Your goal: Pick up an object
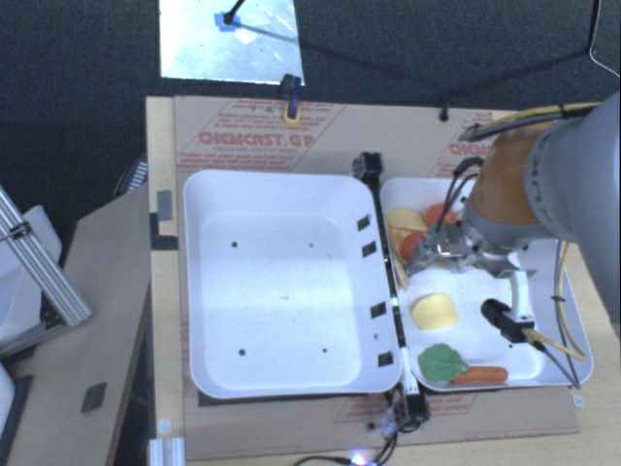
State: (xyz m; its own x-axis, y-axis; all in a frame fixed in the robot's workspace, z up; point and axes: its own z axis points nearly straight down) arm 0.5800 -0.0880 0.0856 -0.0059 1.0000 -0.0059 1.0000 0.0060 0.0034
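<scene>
Red object [411,246] beneath lowered tool [427,250]

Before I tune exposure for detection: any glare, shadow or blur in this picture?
Camera view: shiny metal sheet glares at top; large white left bin is bright, faint wall shading; grey arm with orange band looks soft and shades the right bin.

**Arm covers part of the right bin**

The arm [543,178] runs off the right edge and hides the right bin's [558,362] far corner. Beneath the wrist, a red item [412,246] and a yellow one [405,220] show only partly; their kinds are unclear.
</scene>
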